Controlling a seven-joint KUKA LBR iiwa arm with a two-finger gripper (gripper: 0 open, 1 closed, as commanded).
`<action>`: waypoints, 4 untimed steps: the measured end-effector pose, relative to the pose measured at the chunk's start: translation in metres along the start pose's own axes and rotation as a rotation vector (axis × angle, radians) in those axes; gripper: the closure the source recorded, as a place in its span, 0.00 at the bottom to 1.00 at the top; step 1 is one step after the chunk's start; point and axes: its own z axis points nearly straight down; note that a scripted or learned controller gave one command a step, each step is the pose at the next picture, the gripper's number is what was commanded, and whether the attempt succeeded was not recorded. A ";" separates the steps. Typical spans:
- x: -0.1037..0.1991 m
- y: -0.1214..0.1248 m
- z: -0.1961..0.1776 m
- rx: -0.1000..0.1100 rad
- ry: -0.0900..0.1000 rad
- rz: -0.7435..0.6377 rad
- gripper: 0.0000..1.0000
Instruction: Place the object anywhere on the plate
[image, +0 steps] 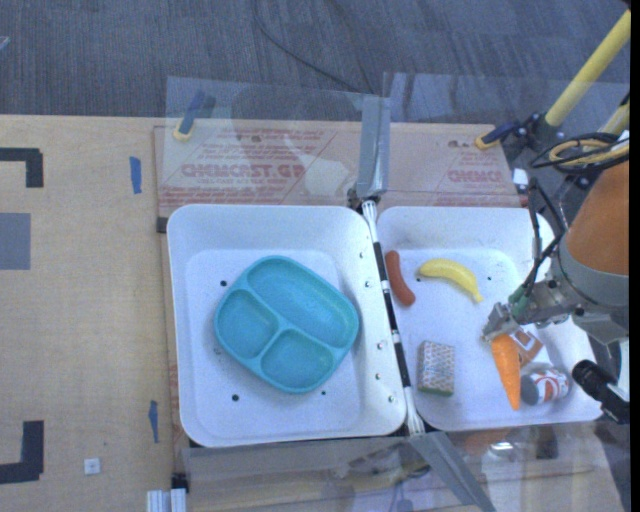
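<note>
A blue three-compartment plate (287, 322) lies in the left bin (190, 300) with nothing on it. In the right bin (470, 405) lie a reddish sausage (400, 278), a yellow banana (452, 275), a speckled tan-green block (436, 367), an orange carrot (507, 375), an orange-and-white packet (527, 345) and a small round can (547, 385). My gripper (503, 322) hangs low at the right side of that bin, just above the carrot's upper end and beside the packet. Nothing visibly sits in its grasp.
The ridge between the two bins (385, 320) runs between the plate and the objects. Cables and the arm's body (600, 240) crowd the right bin's far right edge. A clear plastic sheet (270, 150) lies behind the bins.
</note>
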 end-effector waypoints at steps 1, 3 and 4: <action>0.021 0.032 -0.044 0.000 -0.001 -0.061 1.00; 0.158 0.094 0.023 0.002 0.001 -0.423 1.00; 0.168 0.129 0.033 -0.002 0.000 -0.328 1.00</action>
